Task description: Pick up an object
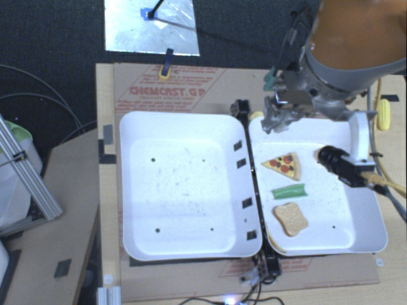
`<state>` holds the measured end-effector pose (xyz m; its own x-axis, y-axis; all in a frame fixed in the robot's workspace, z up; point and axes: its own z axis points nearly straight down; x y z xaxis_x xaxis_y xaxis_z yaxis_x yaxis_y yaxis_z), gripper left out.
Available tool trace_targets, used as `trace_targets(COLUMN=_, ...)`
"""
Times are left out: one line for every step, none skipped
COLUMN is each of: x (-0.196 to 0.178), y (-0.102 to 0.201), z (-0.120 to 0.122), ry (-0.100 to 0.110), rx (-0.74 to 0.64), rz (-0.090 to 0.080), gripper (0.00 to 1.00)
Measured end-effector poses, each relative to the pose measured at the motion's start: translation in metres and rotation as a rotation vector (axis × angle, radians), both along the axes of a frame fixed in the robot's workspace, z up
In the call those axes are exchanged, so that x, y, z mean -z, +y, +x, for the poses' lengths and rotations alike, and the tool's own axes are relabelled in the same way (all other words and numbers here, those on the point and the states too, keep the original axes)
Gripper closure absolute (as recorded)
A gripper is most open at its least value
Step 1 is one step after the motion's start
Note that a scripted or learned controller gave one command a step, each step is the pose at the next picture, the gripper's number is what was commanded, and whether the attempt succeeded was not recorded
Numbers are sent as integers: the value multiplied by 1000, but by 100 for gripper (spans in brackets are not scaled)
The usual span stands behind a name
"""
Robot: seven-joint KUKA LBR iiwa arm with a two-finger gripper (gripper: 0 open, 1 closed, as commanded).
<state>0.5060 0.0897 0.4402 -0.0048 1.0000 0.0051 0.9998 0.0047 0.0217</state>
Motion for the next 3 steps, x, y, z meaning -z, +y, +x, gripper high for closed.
trace_targets(x=15, y=51, z=-20, ry=19, rx=-4, rz=-3, gripper=100)
trace_targets(x=3, y=48, z=-18, ry=16, rx=-3, rz=-3, gripper=100)
trace_targets(x=-7, y=48, z=-18, ry=14, rx=-7, rz=-3, gripper=100)
